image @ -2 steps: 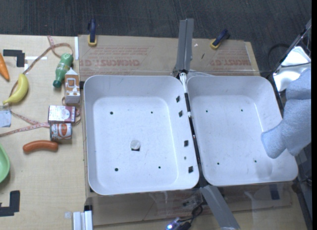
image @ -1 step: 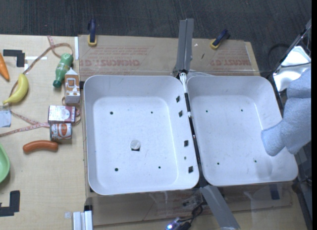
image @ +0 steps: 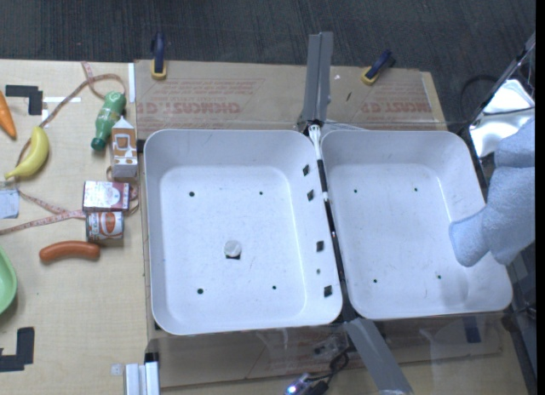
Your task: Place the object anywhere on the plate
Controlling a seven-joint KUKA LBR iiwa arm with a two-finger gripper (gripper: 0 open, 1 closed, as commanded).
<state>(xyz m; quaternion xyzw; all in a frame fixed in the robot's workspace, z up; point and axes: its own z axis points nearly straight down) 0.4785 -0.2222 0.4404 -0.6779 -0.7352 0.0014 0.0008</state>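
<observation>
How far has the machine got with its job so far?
Nothing looks done yet. A small grey object lies alone in the left bin. The arm is blurred at the right bin's far edge, nowhere near the object. I see no plate in either bin, so picking up and placing both remain.

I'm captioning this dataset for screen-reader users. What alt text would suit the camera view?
Two shallow white bins sit side by side on a bench; the left bin holds one small pale object, while a blurred grey arm reaches over the right bin from the right. Toy food, including a banana and a sausage, lies on the bench's left.
</observation>
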